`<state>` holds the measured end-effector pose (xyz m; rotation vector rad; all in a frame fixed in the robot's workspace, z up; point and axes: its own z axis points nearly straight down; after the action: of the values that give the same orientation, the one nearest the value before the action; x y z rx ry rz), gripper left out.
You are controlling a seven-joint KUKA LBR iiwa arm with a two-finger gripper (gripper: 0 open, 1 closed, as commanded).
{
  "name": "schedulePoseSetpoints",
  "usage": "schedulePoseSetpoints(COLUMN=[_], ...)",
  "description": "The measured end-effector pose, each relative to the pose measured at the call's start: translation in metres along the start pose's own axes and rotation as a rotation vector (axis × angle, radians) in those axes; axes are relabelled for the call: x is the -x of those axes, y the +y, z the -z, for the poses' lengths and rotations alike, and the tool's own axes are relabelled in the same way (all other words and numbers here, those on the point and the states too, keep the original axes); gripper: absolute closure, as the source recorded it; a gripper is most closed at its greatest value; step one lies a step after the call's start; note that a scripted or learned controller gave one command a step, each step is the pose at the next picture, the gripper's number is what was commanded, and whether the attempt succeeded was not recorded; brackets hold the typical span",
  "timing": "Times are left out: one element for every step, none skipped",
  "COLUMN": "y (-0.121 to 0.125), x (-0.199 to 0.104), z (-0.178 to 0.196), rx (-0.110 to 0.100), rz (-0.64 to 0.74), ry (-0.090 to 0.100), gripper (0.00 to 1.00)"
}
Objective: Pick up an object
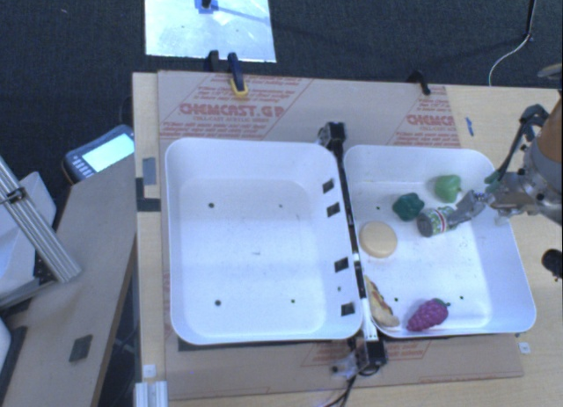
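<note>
The gripper (pixel 466 207) reached in from the right edge of the camera view, extended leftward over the right-hand white bin (pixel 506 287). Whether its fingers were parted or closed could not be told at this resolution. Its tip lay against or just over a small grey cylindrical object (pixel 433 221), which rested tilted on the bin floor; a grasp on that object could not be confirmed. The arm (pixel 537 181) behind the gripper showed grey hardware with an orange part at the frame's right edge.

Just left of the grey cylinder sat a dark green toy vegetable (pixel 407 207), and up and to the right of it, near the bin's far wall, a lighter green pepper-like toy (pixel 448 187). Below the dark green piece lay a pale yellow round disc (pixel 378 239). Along the near wall of the same bin lay a bunch of purple toy grapes (pixel 427 315), and beside it, in the near-left corner against the divider, a tan banana-like piece (pixel 382 305).

The left-hand white bin (pixel 189 163) adjoined the right one along a clipped seam. Both bins rested on a brown board printed with red lettering (pixel 230 108), which lay on the bench (pixel 145 102).
</note>
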<state>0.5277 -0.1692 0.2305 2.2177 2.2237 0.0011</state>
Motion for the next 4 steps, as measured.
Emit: schedulePoseSetpoints(y=[-0.008,-0.008,-0.04,-0.04], x=[-0.01,-0.01,-0.112,-0.178], z=[0.176,0.177,0.204,0.231], rx=[0.02,0.007,0.004,0.004], rz=[0.004,0.007,0.012,0.008], ry=[-0.005,-0.003,0.003,0.002], gripper=[0.0,1.0,1.0,1.0])
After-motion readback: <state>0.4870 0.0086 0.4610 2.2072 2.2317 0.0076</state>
